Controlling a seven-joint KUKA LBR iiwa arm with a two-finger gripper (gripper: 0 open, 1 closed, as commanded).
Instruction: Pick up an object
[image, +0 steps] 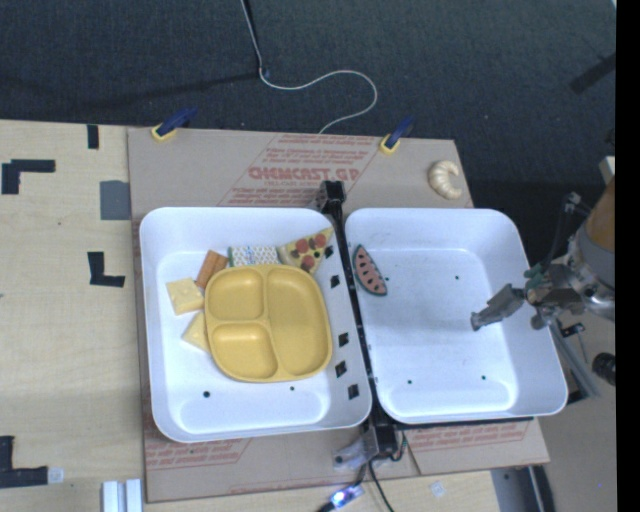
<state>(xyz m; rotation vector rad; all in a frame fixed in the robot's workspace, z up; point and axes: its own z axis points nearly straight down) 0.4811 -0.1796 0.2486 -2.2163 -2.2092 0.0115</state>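
My gripper (508, 320) hangs over the right side of the right bin (500, 400), reaching in from the right. It is open, with nothing between its fingers. A toy watermelon slice (370, 270) lies at the right bin's upper left, well left of the gripper. In the left bin (170, 400) a yellow divided plate (268, 322) lies in the middle. A pizza slice (308, 248), a speckled piece (252, 255), a brown piece (211, 266) and a pale yellow square (184, 296) lie around its top and left rim.
A cream-coloured lump (447, 178) rests on the cardboard beyond the right bin. Blue and yellow clamps (397, 133) hold the cardboard's far edge. A white cable (320, 80) loops across the dark floor behind. The divider (345, 300) between the bins carries black tabs.
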